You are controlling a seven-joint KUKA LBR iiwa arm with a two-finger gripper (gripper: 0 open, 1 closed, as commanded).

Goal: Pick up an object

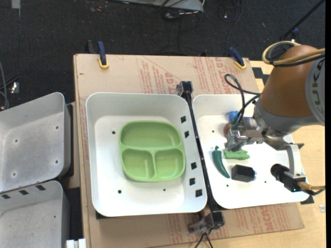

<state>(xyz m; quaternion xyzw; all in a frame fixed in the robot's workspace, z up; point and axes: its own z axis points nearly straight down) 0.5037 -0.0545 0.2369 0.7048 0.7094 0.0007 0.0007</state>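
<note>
1. Left bin (103,190): green divided plate (152,150) lying at centre
2. Right bin (258,198): dark green pepper (220,162), black block (242,173), light green piece (237,154)
3. Hand (237,137) low over light green piece; grip state cannot be told

Single fixed camera sat above bench (139,76), looked down at slant toward 12 o'clock, mid-range; both white bins (98,138) in frame, arm (292,87) entered from 3 o'clock.

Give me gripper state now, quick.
Gripper: down in the right bin over the light green object; open or shut cannot be told.
</note>
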